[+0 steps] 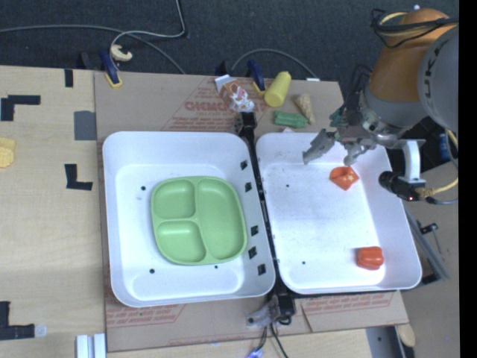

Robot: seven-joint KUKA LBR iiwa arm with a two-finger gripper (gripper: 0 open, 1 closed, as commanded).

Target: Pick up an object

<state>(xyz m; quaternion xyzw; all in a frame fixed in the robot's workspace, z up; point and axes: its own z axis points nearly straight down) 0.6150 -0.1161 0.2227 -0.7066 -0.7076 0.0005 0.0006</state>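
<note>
Orange-red object (370, 257) near front of right bin (320, 274), untouched. Second red object (343, 177) just beside end effector (335, 150), fingers spread, grasping nothing. Pick not yet made; closing, lifting left.

Two small objects lie in the right bin (387, 222), at the right of the frame. The upper red piece (343, 177) sits near the bin's upper right, a small lumpy shape of bright red with an orange tinge, resting flat on the white floor close to the right wall. The lower orange-red piece (370, 257) lies toward the lower right of the frame, near the bin's bottom right corner; it is squat, rounded and blocky. The two are well apart, with bare white floor between them.
</note>
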